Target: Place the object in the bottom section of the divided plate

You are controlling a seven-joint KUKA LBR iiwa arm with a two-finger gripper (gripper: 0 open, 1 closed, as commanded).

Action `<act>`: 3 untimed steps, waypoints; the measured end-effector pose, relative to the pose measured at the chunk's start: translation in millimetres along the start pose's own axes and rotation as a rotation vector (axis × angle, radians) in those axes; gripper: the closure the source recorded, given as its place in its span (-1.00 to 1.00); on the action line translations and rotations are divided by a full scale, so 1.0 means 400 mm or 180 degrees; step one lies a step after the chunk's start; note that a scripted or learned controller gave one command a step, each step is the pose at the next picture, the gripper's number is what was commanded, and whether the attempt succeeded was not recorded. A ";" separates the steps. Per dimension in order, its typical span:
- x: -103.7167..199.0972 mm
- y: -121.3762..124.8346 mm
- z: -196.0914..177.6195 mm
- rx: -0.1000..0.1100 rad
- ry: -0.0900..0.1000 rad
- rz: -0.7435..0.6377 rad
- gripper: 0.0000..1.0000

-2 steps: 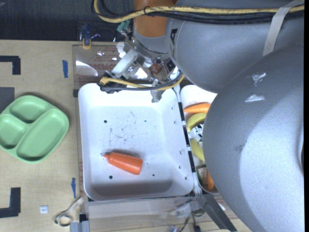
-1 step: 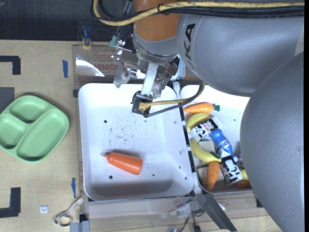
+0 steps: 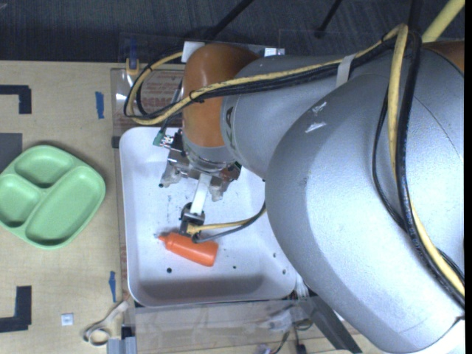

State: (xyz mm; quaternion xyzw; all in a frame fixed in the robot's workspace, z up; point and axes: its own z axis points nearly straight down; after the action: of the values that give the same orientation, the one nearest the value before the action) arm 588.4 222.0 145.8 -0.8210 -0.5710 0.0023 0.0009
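Note:
An orange carrot-shaped object (image 3: 190,248) lies on its side on the floor of the white bin (image 3: 140,198), towards the bin's near edge. My gripper (image 3: 193,185) hangs over the middle of the bin, just beyond the object and apart from it. Its fingers (image 3: 169,177) are spread open and hold nothing. The green divided plate (image 3: 15,220) rests on the bench left of the bin. It has one large section on its lower right and two smaller sections at the top and left.
The bulky grey arm covers the right side of the view and the bin's right wall. A yellow cable loops over the bin's far edge. Black and blue tape marks dot the wooden bench around the plate.

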 end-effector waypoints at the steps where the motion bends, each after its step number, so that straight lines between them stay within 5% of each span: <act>1: 0.001 0.002 -0.021 0.0002 0.0001 0.0001 1.00; 2: -0.035 -0.124 -0.014 0.0005 -0.0002 0.1202 1.00; 3: -0.108 0.129 -0.416 -0.0011 0.0009 0.1990 1.00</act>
State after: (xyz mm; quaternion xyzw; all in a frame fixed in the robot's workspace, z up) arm 622.6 163.8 312.2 -0.9568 -0.2908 0.0004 -0.0005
